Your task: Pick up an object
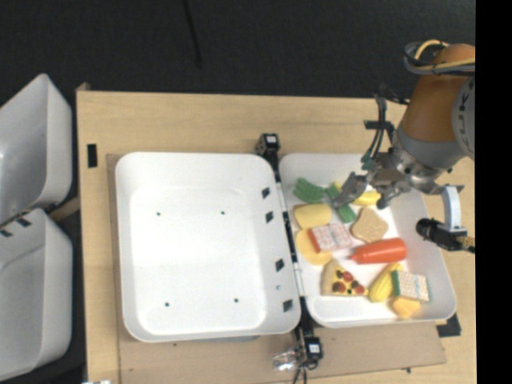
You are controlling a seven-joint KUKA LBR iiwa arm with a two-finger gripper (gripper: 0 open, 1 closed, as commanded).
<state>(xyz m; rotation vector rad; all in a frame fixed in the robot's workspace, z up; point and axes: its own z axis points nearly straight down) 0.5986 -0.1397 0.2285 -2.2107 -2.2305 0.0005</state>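
Observation:
The right bin [436, 214] holds a heap of toy food. In it lie a green leaf [308, 189], a yellow block [312, 214], a pink and white wafer [330, 237], a tan bread slice [369, 226], a red pepper [379, 251], a pizza slice [344, 280] and a yellow corn cob [382, 282]. My gripper [370, 192] hangs low over the bin's far part, open, its fingers spread either side of a small yellow piece [367, 199]. Whether the fingers touch that piece I cannot tell. A small green piece [346, 211] lies just left of it.
The left bin [200, 246] is a plain white tray beside the right one. A striped block [410, 285] and an orange chunk [406, 307] sit in the right bin's near corner. A black clip [267, 143] stands at the bins' far joint. White housings [28, 214] stand at far left.

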